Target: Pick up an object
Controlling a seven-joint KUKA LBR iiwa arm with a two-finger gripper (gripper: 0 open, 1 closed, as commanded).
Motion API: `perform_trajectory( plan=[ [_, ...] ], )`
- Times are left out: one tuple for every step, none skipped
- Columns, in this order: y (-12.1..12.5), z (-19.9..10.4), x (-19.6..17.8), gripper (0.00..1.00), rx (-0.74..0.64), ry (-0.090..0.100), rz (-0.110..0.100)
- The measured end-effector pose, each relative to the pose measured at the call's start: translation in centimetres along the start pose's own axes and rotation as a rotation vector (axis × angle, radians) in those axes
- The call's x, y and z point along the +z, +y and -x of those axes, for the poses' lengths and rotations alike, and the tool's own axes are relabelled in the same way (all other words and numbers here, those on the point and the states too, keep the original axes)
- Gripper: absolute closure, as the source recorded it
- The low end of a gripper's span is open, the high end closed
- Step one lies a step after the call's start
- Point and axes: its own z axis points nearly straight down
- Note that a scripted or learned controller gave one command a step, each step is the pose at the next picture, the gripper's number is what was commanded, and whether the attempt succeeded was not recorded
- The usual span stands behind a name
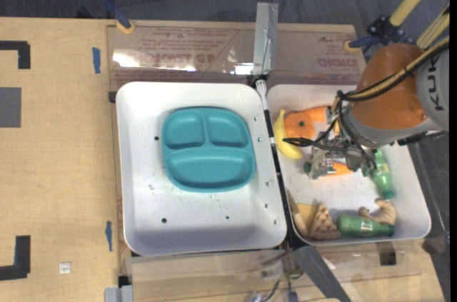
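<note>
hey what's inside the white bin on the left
The left white bin holds one teal plastic divided plate with three compartments, lying flat near the middle. The bin floor under the plate is covered, so nothing can be told about that spot.

One camera sits high above my bench (50,151), looking down at a slant on both bins (136,222).

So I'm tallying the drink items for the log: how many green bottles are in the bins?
2, both in the right bin. One green bottle lies along the near edge; the other is near the right wall beside the gripper. The arm may hide more.
</note>
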Motion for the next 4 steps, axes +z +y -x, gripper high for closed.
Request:
perform_trajectory(
  plan=[
    [-8.3,9.1,-8.6,1.0,0.166,0.014,-0.003],
    [-7.0,4.8,0.0,1.0,0.141,0.007,-0.002],
    [-8.7,6.6,1.7,1.0,-0.085,0.028,0.033],
    [-11.4,-1.7,1.6,1.0,-0.254,0.021,0.023]
  ],
)
